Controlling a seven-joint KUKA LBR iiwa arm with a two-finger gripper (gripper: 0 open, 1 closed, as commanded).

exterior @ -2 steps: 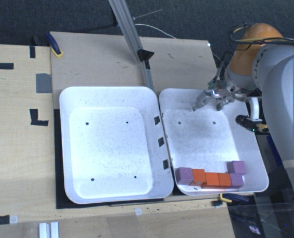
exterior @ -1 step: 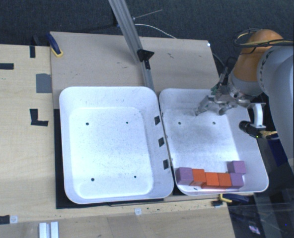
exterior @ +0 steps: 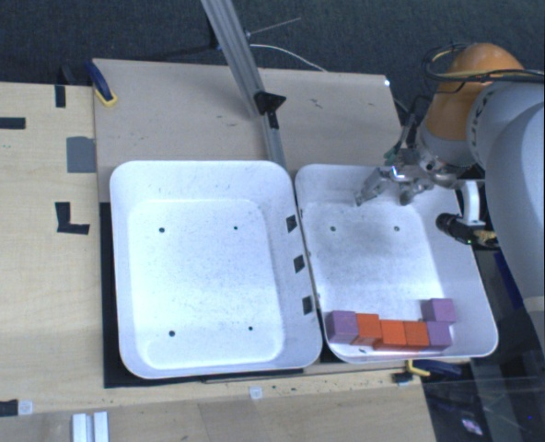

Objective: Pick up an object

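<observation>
From my remote station, I see the gripper (exterior: 384,190) poised over the far end of the right bin (exterior: 457,274), its fingers (exterior: 368,192) spread apart with nothing between them. The blocks lie well apart from it along that bin's near wall: a purple block (exterior: 342,324) beside an orange block (exterior: 368,329), a second orange block (exterior: 405,334), then two more purple blocks (exterior: 438,320) stacked at the corner. The left bin (exterior: 199,265) sits alongside on the surface (exterior: 180,109).

Pale wooden surface (exterior: 180,109) here, with two shallow white plastic bins sitting side by side on it, the left bin (exterior: 130,274) and right bin (exterior: 466,284) basically touching along their inner edges.
</observation>
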